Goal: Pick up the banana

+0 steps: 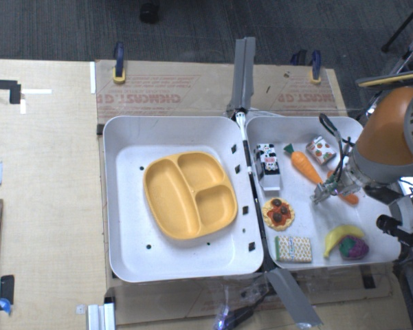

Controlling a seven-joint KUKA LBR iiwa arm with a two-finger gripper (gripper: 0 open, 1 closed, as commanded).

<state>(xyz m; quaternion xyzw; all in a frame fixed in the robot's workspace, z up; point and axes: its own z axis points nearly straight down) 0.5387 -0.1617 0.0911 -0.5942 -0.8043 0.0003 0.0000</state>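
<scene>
Where the arm [388,133] enters from the right edge of the frame, its orange band sits above the right bin [299,126] and its pincer [328,192] reaches down to the bin floor at centre right. The pincer's tips lie close to the lower end of a carrot [305,166], but whether they are spread or closed, and whether anything is between them, cannot be told at this size. The banana [337,238] lies in the lower right of the same bin, apart from the pincer and touching a bunch of purple grapes [354,247] on its right. To its left, near the bin's lower edge, lies a green-edged cracker packet [293,249]. Above that sits a small round pizza [279,213], and above the pizza a black-and-white milk carton [267,165] rests beside the divider between the bins. A small red-and-white box [321,150] lies in the bin's upper right, just beside the carrot. The left bin [124,184], at centre frame, holds a yellow three-compartment plate [190,194]. Both bins rest on a desk [41,184] of pale wood and cardboard.
</scene>
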